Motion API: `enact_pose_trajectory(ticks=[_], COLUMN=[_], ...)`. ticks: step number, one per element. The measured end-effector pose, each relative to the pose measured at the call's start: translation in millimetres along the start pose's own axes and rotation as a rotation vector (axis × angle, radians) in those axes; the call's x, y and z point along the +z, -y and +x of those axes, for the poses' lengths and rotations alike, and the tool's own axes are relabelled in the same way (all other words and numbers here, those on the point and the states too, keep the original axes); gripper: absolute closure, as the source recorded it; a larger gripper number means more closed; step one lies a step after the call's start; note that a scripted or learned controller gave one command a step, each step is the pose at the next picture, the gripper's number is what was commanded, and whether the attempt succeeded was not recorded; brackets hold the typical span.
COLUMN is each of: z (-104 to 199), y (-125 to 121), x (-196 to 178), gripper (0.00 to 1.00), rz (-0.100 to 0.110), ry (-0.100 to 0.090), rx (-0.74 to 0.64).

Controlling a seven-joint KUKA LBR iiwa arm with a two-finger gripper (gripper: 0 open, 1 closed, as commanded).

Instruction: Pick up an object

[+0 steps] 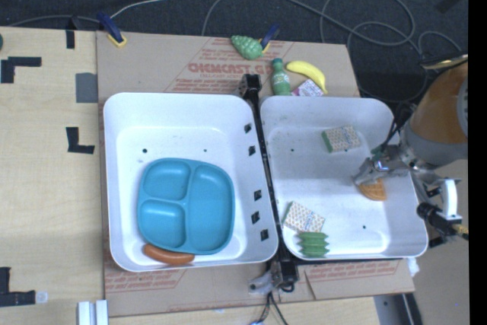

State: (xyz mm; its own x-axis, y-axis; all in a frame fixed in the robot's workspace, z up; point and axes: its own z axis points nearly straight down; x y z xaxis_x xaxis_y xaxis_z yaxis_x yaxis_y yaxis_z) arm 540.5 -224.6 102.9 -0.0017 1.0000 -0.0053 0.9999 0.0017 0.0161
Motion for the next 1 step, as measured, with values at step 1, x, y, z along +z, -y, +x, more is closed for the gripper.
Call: enact_pose_trajectory(ticks=[1], z=[41.3], y=[15.5], x=[3.5], gripper=[1.0], rz=[0.018], ry=[-0.006], rx=[0.0])
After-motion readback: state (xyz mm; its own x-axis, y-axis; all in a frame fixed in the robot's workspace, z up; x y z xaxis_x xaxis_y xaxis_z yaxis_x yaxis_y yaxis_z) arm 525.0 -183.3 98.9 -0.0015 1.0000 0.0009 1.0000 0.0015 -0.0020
